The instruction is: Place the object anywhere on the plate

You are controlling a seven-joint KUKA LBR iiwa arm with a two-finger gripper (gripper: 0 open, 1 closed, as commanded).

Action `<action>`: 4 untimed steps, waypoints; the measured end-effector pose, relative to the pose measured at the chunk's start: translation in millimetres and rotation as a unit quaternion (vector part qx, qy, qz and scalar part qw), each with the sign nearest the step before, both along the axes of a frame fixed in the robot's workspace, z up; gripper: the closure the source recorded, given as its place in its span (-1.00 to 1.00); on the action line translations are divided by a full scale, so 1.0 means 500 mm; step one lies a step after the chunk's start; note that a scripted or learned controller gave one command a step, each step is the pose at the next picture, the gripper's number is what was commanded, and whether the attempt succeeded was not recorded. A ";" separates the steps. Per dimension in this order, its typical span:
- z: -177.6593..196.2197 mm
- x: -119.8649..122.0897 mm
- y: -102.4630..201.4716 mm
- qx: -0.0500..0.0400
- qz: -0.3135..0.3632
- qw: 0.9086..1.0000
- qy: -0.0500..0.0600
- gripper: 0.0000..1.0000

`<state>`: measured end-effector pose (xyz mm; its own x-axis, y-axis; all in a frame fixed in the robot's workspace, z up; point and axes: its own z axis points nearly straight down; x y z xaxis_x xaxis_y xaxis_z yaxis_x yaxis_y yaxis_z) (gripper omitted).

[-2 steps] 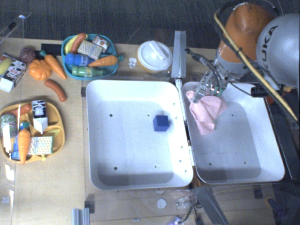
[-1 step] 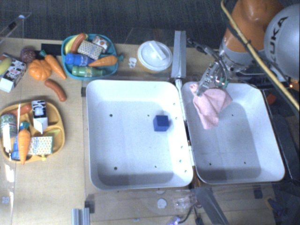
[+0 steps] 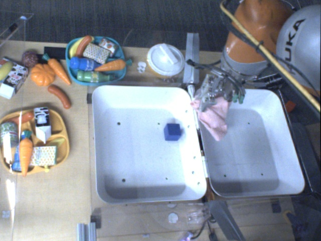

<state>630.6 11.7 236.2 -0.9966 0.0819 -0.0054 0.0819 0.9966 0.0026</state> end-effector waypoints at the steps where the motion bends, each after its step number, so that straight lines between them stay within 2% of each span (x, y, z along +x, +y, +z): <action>1: -0.005 -0.030 0.078 0.000 0.042 0.999 0.001 1.00; 2: 0.007 -0.063 0.167 0.000 0.044 0.999 0.001 1.00; 3: 0.000 -0.124 0.242 0.000 0.043 0.999 0.001 1.00; 4: -0.017 -0.163 0.336 0.000 0.044 0.999 0.000 1.00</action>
